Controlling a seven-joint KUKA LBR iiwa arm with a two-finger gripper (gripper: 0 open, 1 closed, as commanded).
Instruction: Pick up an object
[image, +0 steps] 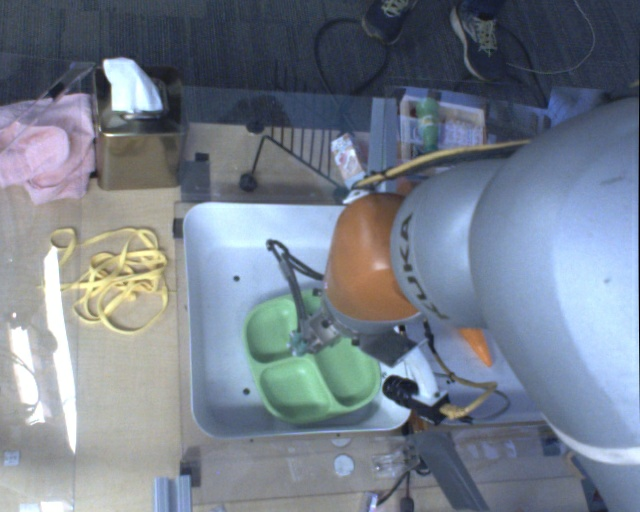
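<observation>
The pincer (300, 345) is seen low over a green sectioned tray (310, 372) in the left white bin (215, 300), its tip right at the tray's divider. Whether it's clamped or loose can't be told. An orange item (479, 345) is glimpsed well off to its right.

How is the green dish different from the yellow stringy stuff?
The green divided dish is solid and moulded, with compartments; the yellow cord is thin and lies in loose, tangled loops. The dish sits inside the white bin, under the arm; the cord lies outside on the bench, left of the bin. Both are brightly coloured.
</observation>
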